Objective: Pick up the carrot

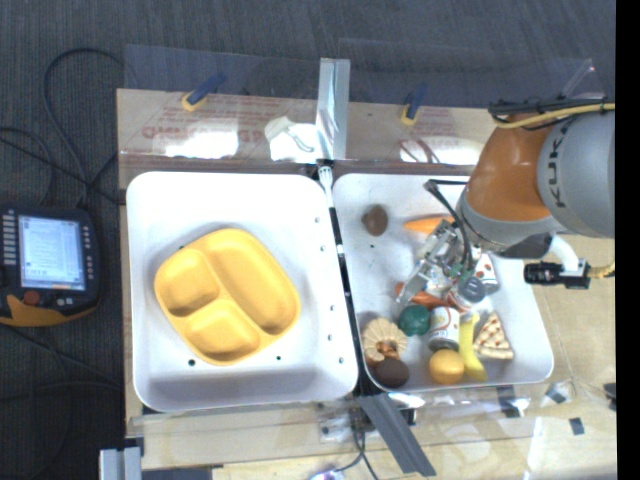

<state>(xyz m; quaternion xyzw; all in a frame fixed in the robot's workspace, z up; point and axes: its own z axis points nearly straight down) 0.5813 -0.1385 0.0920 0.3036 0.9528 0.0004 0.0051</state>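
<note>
The carrot (424,224) is a small orange wedge lying near the back of the right bin (350,268), its right end hidden under the arm. My gripper (437,268) hangs just in front of it, pointing down and to the left over the middle of the bin. Its tip is above a thin red-orange item (413,294). I see nothing clearly held.
Several toy foods crowd the right bin: a brown ball (375,220) at the back, a green ball (414,320), a small can (470,290), a banana (468,348), a yellow fruit (447,366) and a pizza slice (492,338). A yellow divided tray (227,293) lies in the left bin (150,368).
</note>
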